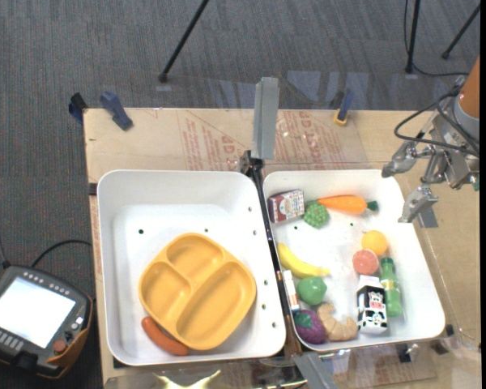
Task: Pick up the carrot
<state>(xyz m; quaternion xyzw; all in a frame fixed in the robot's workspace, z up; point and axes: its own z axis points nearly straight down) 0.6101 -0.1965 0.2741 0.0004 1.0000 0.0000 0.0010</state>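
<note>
Nearest you, a sausage (164, 338) is lying at the near edge of the left bin (113, 217), half tucked under the yellow divided plate (197, 289). Moving to the right bin (425, 262), you are looking at a milk carton (373, 309), a green bottle (390, 287), a purple vegetable (310, 325) and a green pepper (312, 289) crowding its near end, with a banana (300, 262), a tomato (365, 261) and a lemon (374, 241) lying mid-bin. Farther back, the carrot (346, 204) is resting on its side near the far wall, tip pointing left, just beside the broccoli (316, 215) and a small red box (286, 206). Over the bin's far right corner the gripper (415, 186) is hovering, jaws spread and carrying nothing. You are watching the approach step, by my judgement. Next it needs to travel left over the carrot, line its fingers across the body, and descend clear of the broccoli.
</note>
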